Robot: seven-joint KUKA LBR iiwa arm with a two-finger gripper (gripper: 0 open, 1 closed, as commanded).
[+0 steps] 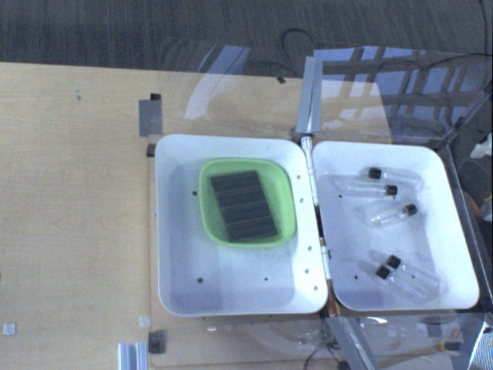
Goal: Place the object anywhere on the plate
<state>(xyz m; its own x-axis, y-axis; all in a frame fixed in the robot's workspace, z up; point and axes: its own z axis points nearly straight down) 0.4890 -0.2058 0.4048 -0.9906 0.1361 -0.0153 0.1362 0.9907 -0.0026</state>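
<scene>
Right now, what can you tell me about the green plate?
The green plate is a rounded square with a raised rim, plastic-looking and lime green. It sits flat in the left white bin, toward the far side. A dark grey ribbed rectangular block lies on it, slightly turned, covering most of its middle.

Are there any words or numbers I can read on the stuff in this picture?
No readable text.
Green plate in the left bin: no writing; the dark ribbed block on it shows ridges, no letters.
Clear vials with black caps in the right bin: any labels are too small to read.
</scene>
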